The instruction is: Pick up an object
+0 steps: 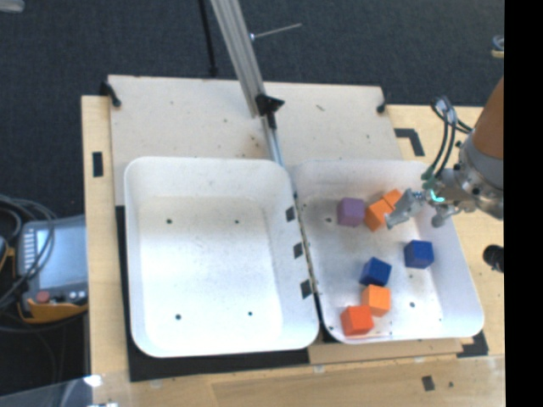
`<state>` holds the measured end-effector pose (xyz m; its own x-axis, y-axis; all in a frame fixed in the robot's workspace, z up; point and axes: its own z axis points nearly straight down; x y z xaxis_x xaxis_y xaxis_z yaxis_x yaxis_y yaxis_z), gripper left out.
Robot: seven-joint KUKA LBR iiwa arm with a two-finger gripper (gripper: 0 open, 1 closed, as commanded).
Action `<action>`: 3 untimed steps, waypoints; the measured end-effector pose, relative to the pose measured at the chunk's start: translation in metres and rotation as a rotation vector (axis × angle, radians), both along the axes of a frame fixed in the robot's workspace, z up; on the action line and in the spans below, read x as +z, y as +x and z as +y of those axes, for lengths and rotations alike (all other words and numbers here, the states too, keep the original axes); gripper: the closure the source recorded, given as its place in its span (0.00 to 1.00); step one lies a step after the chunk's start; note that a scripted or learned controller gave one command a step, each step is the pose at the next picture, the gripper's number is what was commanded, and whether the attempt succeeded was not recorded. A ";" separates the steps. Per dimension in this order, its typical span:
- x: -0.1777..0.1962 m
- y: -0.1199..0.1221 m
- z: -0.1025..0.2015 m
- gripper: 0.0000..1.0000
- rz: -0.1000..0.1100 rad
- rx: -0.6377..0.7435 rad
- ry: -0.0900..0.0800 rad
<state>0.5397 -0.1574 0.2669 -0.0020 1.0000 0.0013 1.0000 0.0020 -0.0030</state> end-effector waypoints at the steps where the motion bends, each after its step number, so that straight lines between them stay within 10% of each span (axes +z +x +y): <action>1: 0.002 0.001 0.000 0.00 -0.004 -0.001 -0.001; 3: -0.087 -0.004 -0.012 0.00 0.002 -0.004 -0.002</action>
<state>0.5362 -0.1692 0.1799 0.0016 1.0000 -0.0007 1.0000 -0.0016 -0.0048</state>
